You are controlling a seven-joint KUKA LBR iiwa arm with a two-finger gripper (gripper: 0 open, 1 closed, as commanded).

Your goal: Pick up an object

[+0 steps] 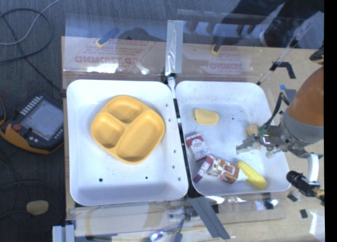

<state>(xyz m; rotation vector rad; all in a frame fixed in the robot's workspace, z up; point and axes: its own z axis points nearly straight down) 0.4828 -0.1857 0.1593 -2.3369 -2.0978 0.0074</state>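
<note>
In the right bin (231, 91) lie a pale yellow wedge (206, 117), a small red-and-white carton (196, 147), a second red-and-brown packet (217, 169), a yellow corn cob (251, 175) and a small tan lump (253, 129). My gripper (256, 142) hangs low over the right side of this bin, between the tan lump and the corn cob, and just above the cob's upper end. Nothing is visibly held in it. The left bin (79, 183) holds a yellow divided plate (127, 128).
The grey arm with its orange band (314, 104) comes in over the right bin's right wall. A central divider (178, 130) separates the bins. A clear panel stands behind them. A handheld pendant (37, 125) lies on the floor at left.
</note>
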